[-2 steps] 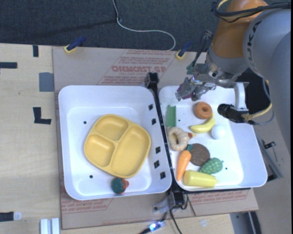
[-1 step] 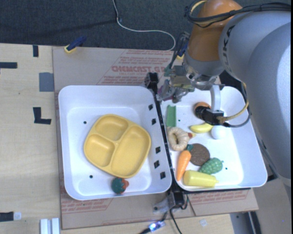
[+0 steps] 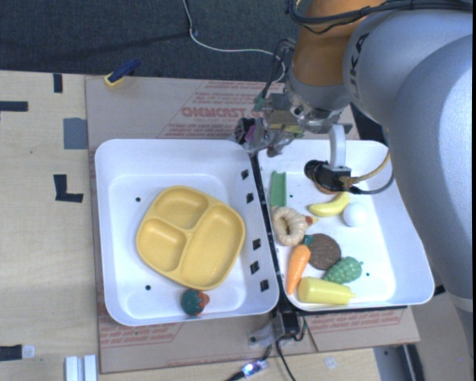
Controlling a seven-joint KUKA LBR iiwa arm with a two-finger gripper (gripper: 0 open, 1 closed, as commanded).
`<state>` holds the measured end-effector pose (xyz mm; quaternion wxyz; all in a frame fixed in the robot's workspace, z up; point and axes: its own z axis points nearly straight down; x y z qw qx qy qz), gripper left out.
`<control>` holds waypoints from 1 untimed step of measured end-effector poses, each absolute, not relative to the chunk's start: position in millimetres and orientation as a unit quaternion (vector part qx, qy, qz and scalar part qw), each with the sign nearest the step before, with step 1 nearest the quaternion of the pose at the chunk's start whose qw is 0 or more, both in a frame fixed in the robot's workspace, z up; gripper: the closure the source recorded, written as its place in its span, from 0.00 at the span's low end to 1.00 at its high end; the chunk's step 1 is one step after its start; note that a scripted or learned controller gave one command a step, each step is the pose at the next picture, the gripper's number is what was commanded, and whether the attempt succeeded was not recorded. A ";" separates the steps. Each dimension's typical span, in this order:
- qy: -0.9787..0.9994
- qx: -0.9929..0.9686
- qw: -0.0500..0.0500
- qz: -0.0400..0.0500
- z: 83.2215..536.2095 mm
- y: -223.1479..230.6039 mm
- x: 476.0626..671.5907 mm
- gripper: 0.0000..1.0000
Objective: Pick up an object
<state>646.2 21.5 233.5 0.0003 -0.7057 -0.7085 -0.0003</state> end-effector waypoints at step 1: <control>-0.708 -0.707 0.000 0.001 233.4 22.7 646.9 1.00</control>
